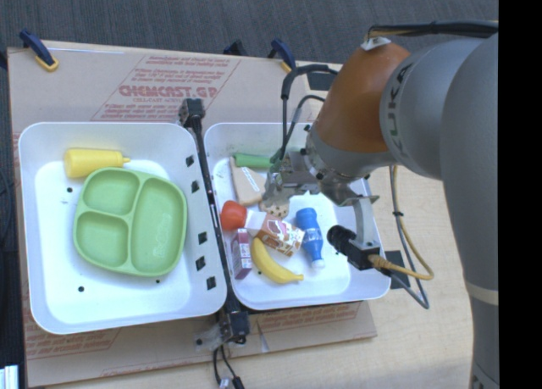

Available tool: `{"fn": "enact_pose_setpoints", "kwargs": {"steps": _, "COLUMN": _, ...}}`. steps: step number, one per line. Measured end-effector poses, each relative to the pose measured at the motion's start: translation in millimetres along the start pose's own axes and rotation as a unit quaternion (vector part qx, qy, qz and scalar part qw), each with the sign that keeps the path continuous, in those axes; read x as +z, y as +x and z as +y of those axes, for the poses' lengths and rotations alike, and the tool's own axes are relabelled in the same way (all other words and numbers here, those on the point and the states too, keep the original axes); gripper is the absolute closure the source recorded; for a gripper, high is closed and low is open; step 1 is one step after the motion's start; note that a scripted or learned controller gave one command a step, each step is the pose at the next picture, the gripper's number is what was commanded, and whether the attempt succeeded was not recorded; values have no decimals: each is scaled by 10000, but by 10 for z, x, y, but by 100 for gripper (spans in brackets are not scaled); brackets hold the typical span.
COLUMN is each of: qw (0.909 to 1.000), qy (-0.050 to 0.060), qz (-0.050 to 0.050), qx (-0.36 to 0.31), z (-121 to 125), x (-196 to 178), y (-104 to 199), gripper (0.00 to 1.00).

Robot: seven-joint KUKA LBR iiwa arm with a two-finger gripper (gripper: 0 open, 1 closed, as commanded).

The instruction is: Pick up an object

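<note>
Objects crowd right bin (pixel 366 287) below gripper (pixel 276 195); its near corner toward the arm lies bare. Left bin (pixel 34 235) has green tray (pixel 131 220), yellow bottle (pixel 93 161). Banana (pixel 275 265) & blue bottle (pixel 309 235) lie below fingers, long axes slanting down-right. Can't tell finger state.

Red "CHEMCAST GP" print on brown cardboard sheet (pixel 169 82) beneath the bins, smaller lines around it illegible
</note>
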State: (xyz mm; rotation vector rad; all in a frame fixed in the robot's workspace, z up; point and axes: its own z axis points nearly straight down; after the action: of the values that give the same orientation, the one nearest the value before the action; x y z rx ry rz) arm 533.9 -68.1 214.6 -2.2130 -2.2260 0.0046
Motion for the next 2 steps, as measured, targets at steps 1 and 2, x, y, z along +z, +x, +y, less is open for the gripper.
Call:
{"fn": "enact_pose_setpoints", "kwargs": {"steps": 1, "qw": 10000, "qy": 10, "qz": 0, "qx": -7, "z": 165, "x": 233, "y": 83, "gripper": 100}}
{"fn": "enact_pose_setpoints", "kwargs": {"steps": 2, "qw": 10000, "qy": -2, "qz": -3, "qx": -7, "z": -579, "x": -64, "y": -141, "gripper": 100}}
